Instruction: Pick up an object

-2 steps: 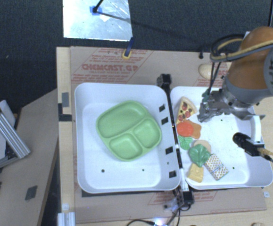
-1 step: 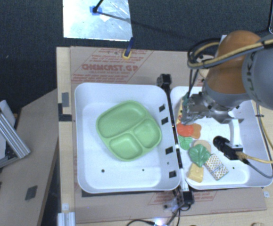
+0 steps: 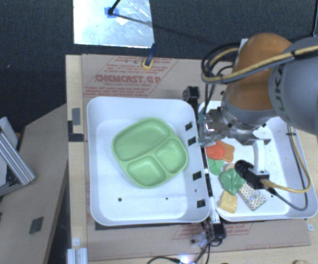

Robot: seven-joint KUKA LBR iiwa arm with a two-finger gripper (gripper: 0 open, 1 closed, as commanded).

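**Current state.** The end effector (image 3: 216,130) sits low over the right bin (image 3: 282,203), close to that bin's left wall and towards its far edge. The wrist housing hides it, so it cannot be determined how far open it is or whether it holds anything.

**Candidate objects.** All loose items lie along the left wall of the right bin:
- the orange item (image 3: 221,150), just beside the end effector on its near side;
- the green item (image 3: 228,177), touching or nearly touching the orange item;
- the yellow item (image 3: 228,202) and the patterned block (image 3: 251,196), at the near left corner.

The left bin (image 3: 108,205) holds a green divided plate (image 3: 149,153) at its centre.

**Recommended procedure.** The step in hand appears to be the approach and descent.
1. Select the orange item; it is the closest target.
2. Centre the end effector above it before descending, because the items are crowded and a neighbour may be caught.
3. Keep clear of the left wall during descent.
4. Close, then lift straight up.
5. Confirm that the item rises with the end effector before moving on.
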